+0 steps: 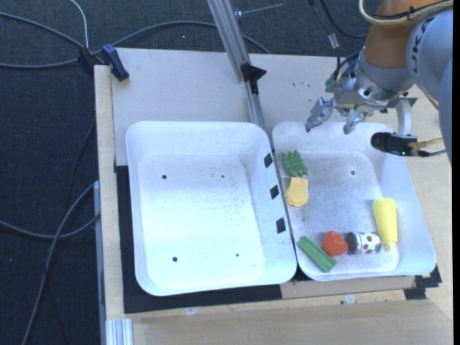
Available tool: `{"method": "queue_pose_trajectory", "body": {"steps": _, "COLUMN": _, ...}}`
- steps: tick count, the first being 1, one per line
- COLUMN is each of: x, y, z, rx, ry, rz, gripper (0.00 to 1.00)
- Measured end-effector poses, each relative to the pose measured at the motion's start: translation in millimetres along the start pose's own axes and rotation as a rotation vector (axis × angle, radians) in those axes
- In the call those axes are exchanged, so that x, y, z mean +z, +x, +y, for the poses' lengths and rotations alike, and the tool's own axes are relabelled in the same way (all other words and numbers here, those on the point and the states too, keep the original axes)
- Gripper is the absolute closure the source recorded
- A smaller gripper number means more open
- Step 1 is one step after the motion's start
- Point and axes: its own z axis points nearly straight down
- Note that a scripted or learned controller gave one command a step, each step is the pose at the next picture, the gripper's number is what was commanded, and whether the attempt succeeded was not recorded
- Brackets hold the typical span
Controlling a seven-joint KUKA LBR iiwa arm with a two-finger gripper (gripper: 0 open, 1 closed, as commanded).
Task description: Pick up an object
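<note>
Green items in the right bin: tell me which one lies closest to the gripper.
The ridged green piece at the bin's far left edge, just above the yellow piece, is closest to the gripper. The flat green bar lies at the near edge.

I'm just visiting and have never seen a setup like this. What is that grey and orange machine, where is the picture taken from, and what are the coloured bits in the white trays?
The picture comes from one camera fixed above the bench, looking down at a slant. The grey machine with the orange band is a robot arm reaching in from the right. At its tip is a two-finger metal gripper, its "hand". The fingers are spread apart with nothing between them, and it hovers over the far edge of the right white plastic bin.

That bin holds small toys: a green ridged piece, a pale yellow chunk just below it, a long yellow piece, a flat green stick, a red-orange lump and a small spotted white cylinder. Beside it sits the left white bin. The arm's job is to pick up one object.
</note>
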Motion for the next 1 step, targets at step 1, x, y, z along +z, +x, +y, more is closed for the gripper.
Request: {"method": "queue_pose_trajectory", "body": {"steps": 1, "x": 49.8, "y": 2.6, "z": -10.1, "rx": 0.0, "ry": 0.001, "rz": 0.0, "gripper": 0.0}}
